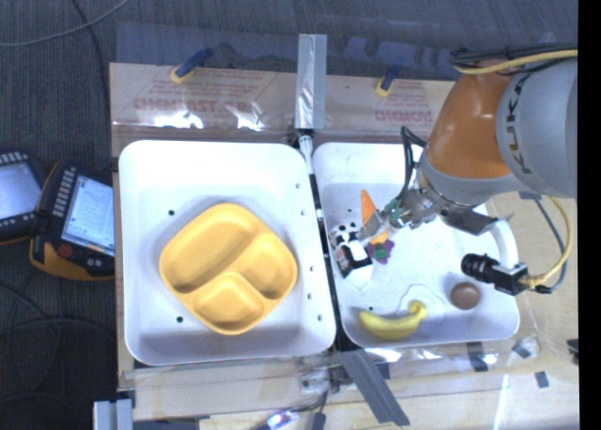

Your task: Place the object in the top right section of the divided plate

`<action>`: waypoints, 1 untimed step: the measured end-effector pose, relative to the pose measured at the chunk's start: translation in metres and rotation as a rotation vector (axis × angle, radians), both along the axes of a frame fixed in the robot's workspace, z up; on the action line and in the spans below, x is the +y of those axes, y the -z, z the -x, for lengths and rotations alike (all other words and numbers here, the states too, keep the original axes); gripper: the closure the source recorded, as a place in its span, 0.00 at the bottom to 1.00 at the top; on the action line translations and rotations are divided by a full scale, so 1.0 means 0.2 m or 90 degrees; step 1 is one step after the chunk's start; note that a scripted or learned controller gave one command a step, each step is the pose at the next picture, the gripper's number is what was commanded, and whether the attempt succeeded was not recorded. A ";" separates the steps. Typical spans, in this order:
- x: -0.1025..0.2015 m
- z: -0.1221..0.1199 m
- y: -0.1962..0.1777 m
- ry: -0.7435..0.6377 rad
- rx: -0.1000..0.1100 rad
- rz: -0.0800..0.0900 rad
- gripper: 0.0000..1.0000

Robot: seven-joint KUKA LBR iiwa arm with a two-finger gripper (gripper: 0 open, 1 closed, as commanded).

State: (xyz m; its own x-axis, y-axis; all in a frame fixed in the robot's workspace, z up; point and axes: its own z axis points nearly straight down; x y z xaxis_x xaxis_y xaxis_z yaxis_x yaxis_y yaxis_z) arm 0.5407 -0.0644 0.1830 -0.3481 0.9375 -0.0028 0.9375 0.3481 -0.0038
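Carrot (367,203) lies in the right bin (488,325), beside the pincer (376,228); its grip I cannot tell. Left bin (141,259) holds the yellow divided plate (228,267). Banana (392,321) and brown ball (464,295) sit near the front.

Arm (507,128) cut off at right edge; gripper (380,228) too small to read; carrot (367,203) partly hidden.

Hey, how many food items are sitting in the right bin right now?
3 that I can make out: a banana at the front edge, a brown round item to its right, and a carrot farther back. The arm may hide more.
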 end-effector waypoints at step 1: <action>0.34 0.29 0.00 0.020 0.001 -0.002 1.00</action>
State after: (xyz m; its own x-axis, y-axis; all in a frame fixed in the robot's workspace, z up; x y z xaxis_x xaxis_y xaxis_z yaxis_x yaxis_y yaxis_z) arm 0.4828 0.0045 0.1825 -0.3179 0.9481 0.0012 0.9481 0.3179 -0.0045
